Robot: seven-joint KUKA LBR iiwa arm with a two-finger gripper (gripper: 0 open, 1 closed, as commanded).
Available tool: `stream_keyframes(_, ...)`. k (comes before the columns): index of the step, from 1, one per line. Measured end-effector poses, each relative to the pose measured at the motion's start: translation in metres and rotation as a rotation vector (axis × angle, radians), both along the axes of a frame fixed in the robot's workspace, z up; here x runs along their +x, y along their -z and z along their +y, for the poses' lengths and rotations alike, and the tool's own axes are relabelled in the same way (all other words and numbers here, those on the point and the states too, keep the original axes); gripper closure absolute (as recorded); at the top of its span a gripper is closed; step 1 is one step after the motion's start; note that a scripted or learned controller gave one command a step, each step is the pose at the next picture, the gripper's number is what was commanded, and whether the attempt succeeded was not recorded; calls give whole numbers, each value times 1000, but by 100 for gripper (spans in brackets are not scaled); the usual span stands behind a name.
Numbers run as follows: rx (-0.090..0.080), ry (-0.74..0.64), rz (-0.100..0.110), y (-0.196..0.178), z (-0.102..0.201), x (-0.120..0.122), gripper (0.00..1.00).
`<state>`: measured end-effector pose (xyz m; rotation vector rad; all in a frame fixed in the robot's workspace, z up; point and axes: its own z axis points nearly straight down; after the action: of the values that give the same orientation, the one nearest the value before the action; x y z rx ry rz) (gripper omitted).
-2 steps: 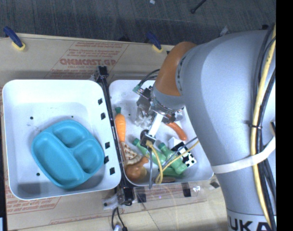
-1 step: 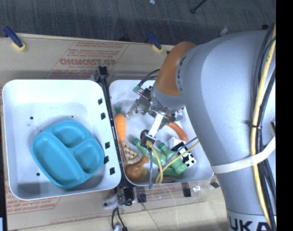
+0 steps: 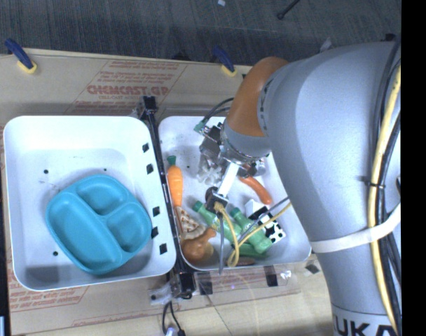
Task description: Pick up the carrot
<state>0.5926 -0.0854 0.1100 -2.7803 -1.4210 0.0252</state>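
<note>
Here, one carrot (image 3: 174,186) in right bin (image 3: 181,135), one blue tray (image 3: 97,221) in left bin (image 3: 31,145), arm's (image 3: 325,152) grasp unclear

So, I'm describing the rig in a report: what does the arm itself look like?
The arm is bulky, rounded and smooth grey, with an orange band above the wrist. A yellow cable runs down its side, and a white strap wraps around it lower down. It carries pale lettering, partly cut off by the picture's edge. The gripper is small, grey and metallic.
</note>
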Motion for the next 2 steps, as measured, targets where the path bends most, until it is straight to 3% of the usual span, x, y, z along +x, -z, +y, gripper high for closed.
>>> stream_keyframes(1,-10,205,-18,-121,59,-34,100)
stream_keyframes(2,-14,302,-7,-130,115,-54,100)
